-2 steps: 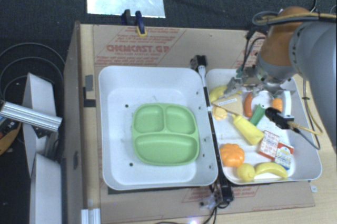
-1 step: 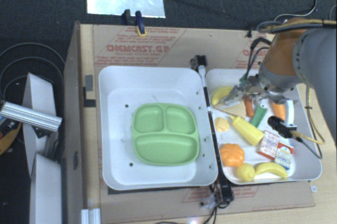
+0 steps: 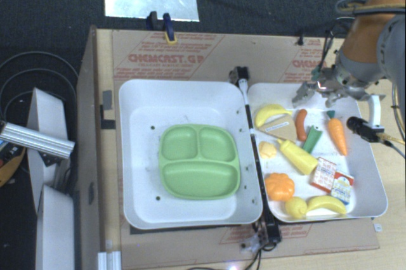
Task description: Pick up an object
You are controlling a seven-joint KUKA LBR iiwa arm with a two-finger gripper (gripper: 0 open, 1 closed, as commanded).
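The arm [image 3: 374, 40] is a rounded grey body with a broad orange band at its top. Thin dark cables loop around it, and the gripper [image 3: 314, 90] below is bare grey metal with small angular parts.

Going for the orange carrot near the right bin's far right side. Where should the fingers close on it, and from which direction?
Grip the carrot across its thick upper half, just below the green top, coming straight down from above. It lies flat, tapering toward the near end, so the wide part probably gives the firmest hold. Its long sides look free: the green piece lies apart on its left.
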